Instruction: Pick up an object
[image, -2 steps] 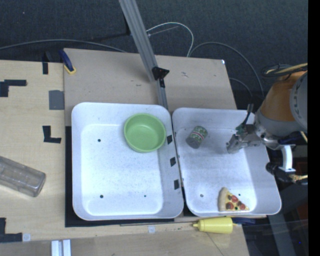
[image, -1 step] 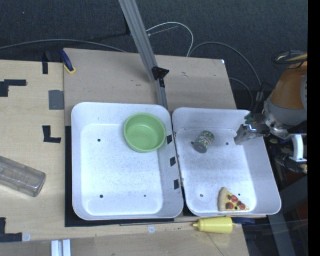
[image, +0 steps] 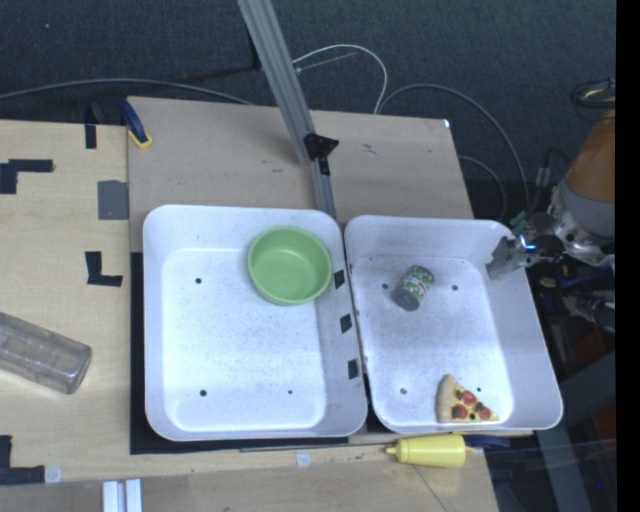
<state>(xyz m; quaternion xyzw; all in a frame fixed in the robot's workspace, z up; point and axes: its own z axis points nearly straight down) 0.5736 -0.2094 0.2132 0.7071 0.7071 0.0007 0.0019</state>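
Small can (image: 412, 287) lies tipped in the upper middle of the right bin (image: 530, 340), the likeliest pick; a pizza slice toy (image: 460, 400) sits near that bin's front edge; the pincer (image: 505, 255) hovers at the bin's upper right rim, open or closed I cannot tell; best to centre over the can, then descend straight

A: What lies under everything?
B: A pale wooden table (image: 230, 160), with black tape marks (image: 100, 268) on its left part.
A: And beyond it?
B: Dark blue-grey carpet (image: 430, 50) at the far side, crossed by thin cables (image: 350, 55).
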